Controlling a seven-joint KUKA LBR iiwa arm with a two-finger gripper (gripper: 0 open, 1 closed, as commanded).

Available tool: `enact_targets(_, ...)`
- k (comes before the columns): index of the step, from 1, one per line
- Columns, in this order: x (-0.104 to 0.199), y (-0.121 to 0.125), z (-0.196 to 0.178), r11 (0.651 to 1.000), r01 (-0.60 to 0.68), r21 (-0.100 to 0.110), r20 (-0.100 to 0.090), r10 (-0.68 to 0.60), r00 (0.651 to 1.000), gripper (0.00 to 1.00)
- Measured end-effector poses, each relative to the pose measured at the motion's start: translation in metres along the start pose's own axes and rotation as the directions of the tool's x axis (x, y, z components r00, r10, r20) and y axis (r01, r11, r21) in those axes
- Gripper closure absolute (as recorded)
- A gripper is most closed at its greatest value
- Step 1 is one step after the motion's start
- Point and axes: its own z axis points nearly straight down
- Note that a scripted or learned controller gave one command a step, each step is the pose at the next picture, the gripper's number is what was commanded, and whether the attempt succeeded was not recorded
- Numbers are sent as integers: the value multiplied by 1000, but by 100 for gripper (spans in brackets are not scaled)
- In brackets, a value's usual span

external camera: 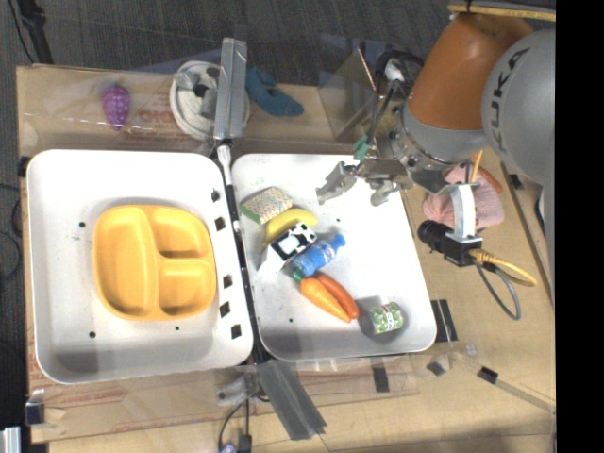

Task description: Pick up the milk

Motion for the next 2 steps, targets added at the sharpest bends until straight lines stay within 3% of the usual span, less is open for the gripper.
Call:
enact_targets(1,0,2,156,992,-123,-24,-1,123,992,0)
enact_targets(2,3,19,186,998,-55,-5,0,55,999,0)
